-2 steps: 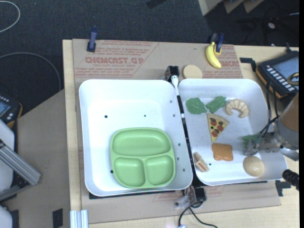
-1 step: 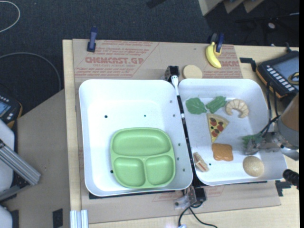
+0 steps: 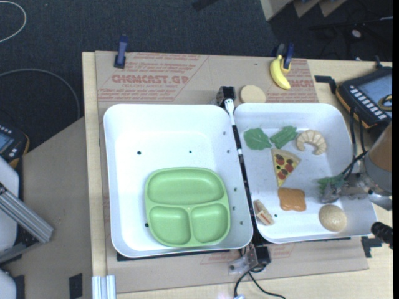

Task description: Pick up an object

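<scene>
The right bin [image 3: 293, 109] holds several toy foods: two green leaves [image 3: 257, 138] [image 3: 284, 134], a croissant [image 3: 312, 142], a pizza slice [image 3: 284, 166], an orange toast-like piece [image 3: 292, 199], a small sandwich [image 3: 263, 212] and a tan bread roll [image 3: 333, 217]. My gripper [image 3: 333, 192] is low at the bin's right side, just above the roll. A small green piece [image 3: 326, 182] lies right against its tip; whether it is held is unclear. The grey arm [image 3: 381, 167] comes in from the right edge.
The left bin [image 3: 113, 167] carries a green divided plate [image 3: 186, 205]. A banana [image 3: 280, 73] and a round tan disc [image 3: 252, 94] lie on the board behind the bins. A black device [image 3: 368, 98] sits at the far right.
</scene>
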You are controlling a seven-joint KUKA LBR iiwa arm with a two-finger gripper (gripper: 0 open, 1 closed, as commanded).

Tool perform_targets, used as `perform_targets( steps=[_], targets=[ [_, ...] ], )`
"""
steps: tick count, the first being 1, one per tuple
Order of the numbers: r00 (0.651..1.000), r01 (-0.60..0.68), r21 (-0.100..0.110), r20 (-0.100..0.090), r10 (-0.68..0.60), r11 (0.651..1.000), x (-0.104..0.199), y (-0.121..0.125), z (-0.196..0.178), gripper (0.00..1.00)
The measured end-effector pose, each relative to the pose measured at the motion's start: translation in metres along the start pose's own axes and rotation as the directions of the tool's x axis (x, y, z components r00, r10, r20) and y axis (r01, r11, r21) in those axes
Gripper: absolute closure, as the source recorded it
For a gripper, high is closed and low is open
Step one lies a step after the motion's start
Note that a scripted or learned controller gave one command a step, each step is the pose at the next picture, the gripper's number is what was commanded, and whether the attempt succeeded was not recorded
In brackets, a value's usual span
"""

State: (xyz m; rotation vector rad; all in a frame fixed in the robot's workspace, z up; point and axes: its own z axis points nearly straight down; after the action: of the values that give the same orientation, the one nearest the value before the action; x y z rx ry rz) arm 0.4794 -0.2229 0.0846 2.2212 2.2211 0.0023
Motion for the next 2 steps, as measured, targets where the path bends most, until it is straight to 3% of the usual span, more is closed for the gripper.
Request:
perform_targets(
  steps=[2],
  targets=[
    [1.000, 0.002, 0.000, 0.000, -0.002, 1.000, 0.0002, 0.0085, 0.0001, 1.00]
  ],
)
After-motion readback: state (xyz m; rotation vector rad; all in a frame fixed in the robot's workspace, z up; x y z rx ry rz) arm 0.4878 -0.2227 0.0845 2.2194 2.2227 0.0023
